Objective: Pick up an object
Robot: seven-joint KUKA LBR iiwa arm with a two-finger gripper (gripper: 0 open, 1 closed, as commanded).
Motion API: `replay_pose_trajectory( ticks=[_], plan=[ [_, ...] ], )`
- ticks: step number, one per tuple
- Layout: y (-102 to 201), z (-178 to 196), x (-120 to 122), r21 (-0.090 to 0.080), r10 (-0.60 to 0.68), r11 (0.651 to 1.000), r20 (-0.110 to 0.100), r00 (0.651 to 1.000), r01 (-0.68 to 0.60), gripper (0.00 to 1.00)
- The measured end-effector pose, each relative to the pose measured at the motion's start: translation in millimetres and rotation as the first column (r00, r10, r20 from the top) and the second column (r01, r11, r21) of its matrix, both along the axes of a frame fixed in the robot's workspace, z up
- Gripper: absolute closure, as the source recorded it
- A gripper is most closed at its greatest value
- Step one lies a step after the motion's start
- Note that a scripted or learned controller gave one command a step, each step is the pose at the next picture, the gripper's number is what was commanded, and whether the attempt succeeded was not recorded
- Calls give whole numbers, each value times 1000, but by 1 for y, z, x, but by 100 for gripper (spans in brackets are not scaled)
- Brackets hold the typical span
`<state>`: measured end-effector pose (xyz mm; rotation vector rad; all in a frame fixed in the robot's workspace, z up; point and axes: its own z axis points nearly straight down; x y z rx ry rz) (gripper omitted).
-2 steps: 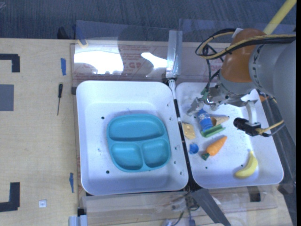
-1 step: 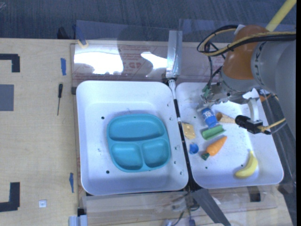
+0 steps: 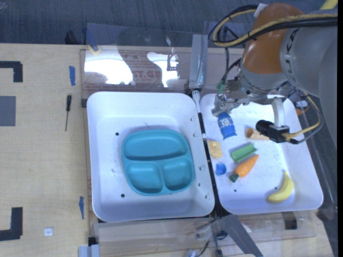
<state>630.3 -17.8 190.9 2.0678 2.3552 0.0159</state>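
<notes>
okay, eyes on the right bin (image 3: 302,167). the thing closest to the action is a small blue bottle (image 3: 226,127) with a white label patch on its side. it sits tilted, top end toward the far wall and slightly toward the divider between the bins.

the gripper (image 3: 221,109) is right above that top end, at the far left corner of the right bin. the bottle's upper end meets the gripper's tip in my view, but i can't tell how wide the gripper is set from this angle, and i can't see whether it has hold of the bottle or is only touching it. the bottle's lower end looks close to the bin floor.

the rest of the right bin: a pale yellow lump (image 3: 215,149) sits by the divider, just nearer to me than the bottle. a little blue cap (image 3: 220,169) is below that. a green piece (image 3: 243,152) and an orange carrot (image 3: 245,166) lie side by side in the middle, both slanted the same way. a small tan piece (image 3: 255,134) sits to the right of the bottle. a banana (image 3: 282,189) lies alone near the front right corner.

the left bin (image 3: 102,111) holds a teal divided tray (image 3: 158,159), lying flat in the centre with its three compartments facing up.
</notes>
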Motion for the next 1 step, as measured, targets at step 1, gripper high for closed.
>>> replay_pose_trajectory(
  ticks=[1],
  plan=[
    [-1,8,0,-1,-1,1000,-1,1000,1,100]
  ],
)
